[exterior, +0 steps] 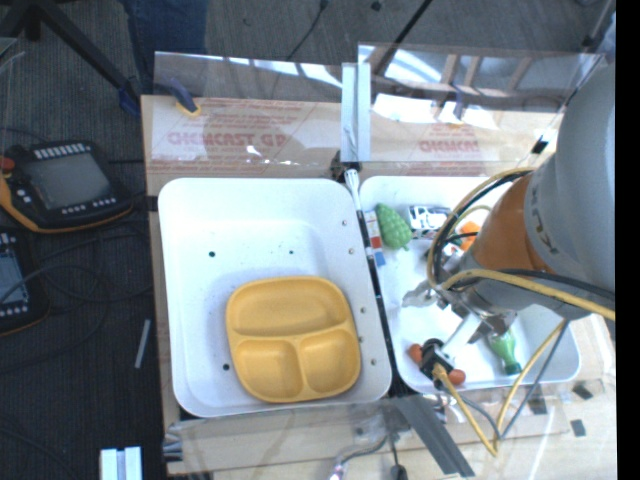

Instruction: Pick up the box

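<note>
Overhead slanted view of a table carrying two shallow white bins side by side. The left white bin (pixel 190 268) holds a yellow plastic plate with three compartments (pixel 293 338), lying flat towards its near end. The right white bin (pixel 400 368) is largely covered by the grey robot arm with an orange band (pixel 540 228), which reaches in from the right with yellow and black cables looped around it. Its gripper (pixel 470 318) hangs low over the middle of this bin; whether it is released or clenched cannot be told, and nothing is seen held in it. A small white box with dark markings (pixel 428 215) lies at the far end of the right bin, just beside a green bumpy plastic fruit (pixel 394 226) and apart from the gripper. A green toy bottle (pixel 503 348) lies near the gripper
</note>
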